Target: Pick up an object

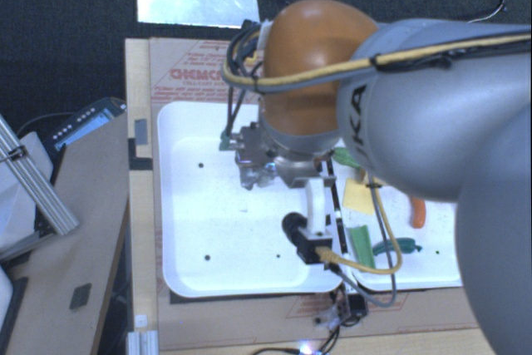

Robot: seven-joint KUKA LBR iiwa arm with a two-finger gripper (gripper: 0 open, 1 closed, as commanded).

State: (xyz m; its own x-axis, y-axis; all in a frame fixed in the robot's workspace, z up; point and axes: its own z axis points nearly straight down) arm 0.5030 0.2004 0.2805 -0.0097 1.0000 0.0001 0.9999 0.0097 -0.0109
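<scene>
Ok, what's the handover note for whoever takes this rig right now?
Claw: low over the white bin; its grip cannot be judged, and nothing is seen held.
Things: yellow piece, orange piece, green stick and teal piece lie in the bin, to the right of the claw in the camera view.
Done: no pick confirmed.
Left: grasp one object and lift it.

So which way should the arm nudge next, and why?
Probably a short shift toward the picture's right. The arm hangs over the bare floor of the white bin, while the yellow piece, green stick and orange piece lie just to that side.
</scene>
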